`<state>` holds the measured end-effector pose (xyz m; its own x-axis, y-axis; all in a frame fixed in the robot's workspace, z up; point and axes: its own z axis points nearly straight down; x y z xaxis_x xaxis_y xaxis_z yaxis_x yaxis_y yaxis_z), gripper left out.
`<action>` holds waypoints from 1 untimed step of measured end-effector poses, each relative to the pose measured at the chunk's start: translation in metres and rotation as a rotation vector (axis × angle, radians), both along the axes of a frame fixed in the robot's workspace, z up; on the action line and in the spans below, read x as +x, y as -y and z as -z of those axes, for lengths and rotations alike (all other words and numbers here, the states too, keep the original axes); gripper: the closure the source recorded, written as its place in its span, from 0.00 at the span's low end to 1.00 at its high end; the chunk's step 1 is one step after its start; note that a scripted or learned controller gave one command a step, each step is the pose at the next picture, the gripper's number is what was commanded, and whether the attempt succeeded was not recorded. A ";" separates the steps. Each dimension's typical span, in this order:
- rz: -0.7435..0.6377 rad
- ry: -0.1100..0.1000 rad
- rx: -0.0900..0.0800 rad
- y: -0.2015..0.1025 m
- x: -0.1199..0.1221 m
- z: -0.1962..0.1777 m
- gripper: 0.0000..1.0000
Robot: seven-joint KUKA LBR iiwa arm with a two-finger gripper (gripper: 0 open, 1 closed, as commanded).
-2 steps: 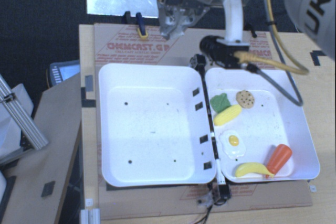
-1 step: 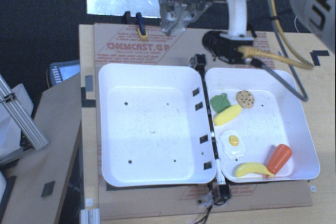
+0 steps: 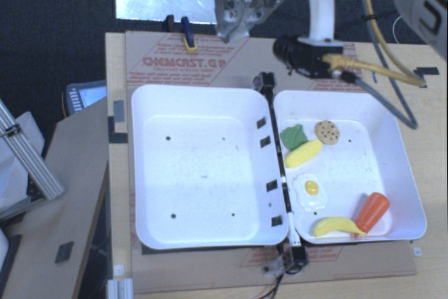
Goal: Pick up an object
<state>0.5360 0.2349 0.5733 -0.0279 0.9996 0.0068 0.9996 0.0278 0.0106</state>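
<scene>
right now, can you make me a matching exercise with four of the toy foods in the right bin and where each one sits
Things:
1. cookie
2. fried egg
3. carrot
4. corn cob

Places:
A. near corner, farthest right of the four
B. against the divider, far end of the bin
C. middle of the bin's left side, just above the banana
D. far end, right of the green-tipped item

Pairs: 1-D, 2-C, 3-A, 4-B

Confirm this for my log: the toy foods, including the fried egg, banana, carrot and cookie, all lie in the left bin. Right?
Not quite. The camera view shows the fried egg, banana, carrot and cookie lying in the right bin, not the left bin.
</scene>
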 end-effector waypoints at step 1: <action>-0.005 0.002 0.001 0.000 0.000 -0.011 1.00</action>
<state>0.5362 0.2350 0.5846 -0.0326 0.9994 0.0080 0.9994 0.0325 0.0126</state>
